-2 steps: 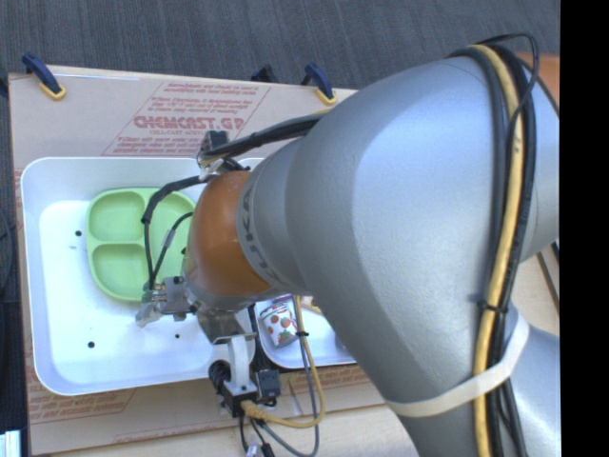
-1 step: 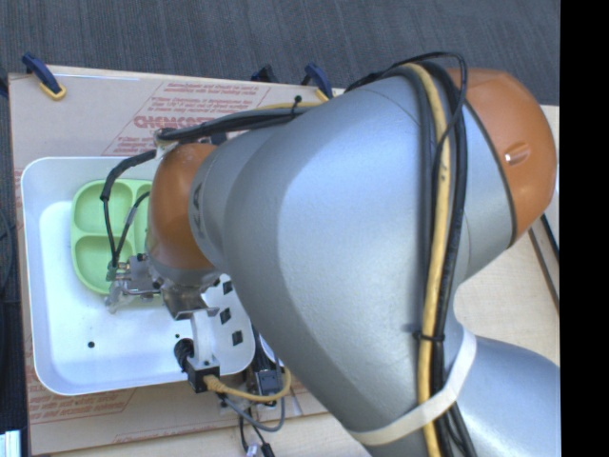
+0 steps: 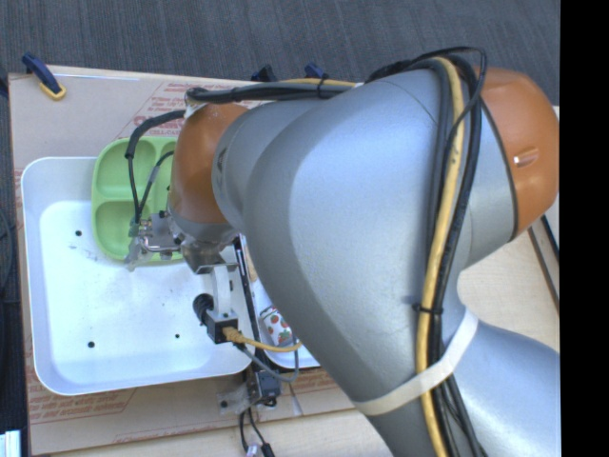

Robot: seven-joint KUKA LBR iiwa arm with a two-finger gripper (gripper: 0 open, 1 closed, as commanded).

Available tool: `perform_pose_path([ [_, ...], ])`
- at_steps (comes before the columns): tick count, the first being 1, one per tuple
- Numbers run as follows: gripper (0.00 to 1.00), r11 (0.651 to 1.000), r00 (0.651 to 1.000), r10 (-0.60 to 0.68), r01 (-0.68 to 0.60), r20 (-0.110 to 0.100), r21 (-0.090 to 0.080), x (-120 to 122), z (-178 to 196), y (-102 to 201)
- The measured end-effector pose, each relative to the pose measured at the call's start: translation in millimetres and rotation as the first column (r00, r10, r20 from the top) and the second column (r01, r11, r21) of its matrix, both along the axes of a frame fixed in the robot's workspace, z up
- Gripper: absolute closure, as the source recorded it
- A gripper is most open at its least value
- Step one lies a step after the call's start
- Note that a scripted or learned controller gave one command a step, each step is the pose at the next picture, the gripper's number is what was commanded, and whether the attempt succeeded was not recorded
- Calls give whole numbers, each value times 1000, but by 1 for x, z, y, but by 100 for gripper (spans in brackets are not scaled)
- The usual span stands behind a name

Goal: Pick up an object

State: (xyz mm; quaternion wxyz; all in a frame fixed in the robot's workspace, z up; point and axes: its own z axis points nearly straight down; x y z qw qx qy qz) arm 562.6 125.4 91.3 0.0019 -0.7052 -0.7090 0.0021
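Arm (image 3: 381, 246) low over the left bin (image 3: 57, 284), wrist above a green tray (image 3: 119, 203).

The grey arm covers most of the right side, its orange band (image 3: 205, 165) sitting over the boundary between the two bins. The gripper (image 3: 152, 241) reaches down at the green tray's lower right corner, at or just above it; whether it is spread or pressed together cannot be told from this angle, and nothing shows between its tips. The tray, divided into compartments, lies in the upper right part of the left bin, against the far wall. A small patterned object (image 3: 277, 326) peeks out under the arm near the bins' shared edge. A blue clamp (image 3: 43, 76) grips the bench's far left corner.
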Motion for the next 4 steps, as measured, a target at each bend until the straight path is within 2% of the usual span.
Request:
perform_pose_path([
  [1,0,1000,1000,4,-4,-6,0,-51,-1,38],
  [2,0,1000,1000,3,-3,0,0,-78,0,-20],
  [3,0,1000,1000,2,-2,-6,1,-27,-1,43],
  [4,0,1000,1000,5,-5,-1,-1,-87,0,93],
])
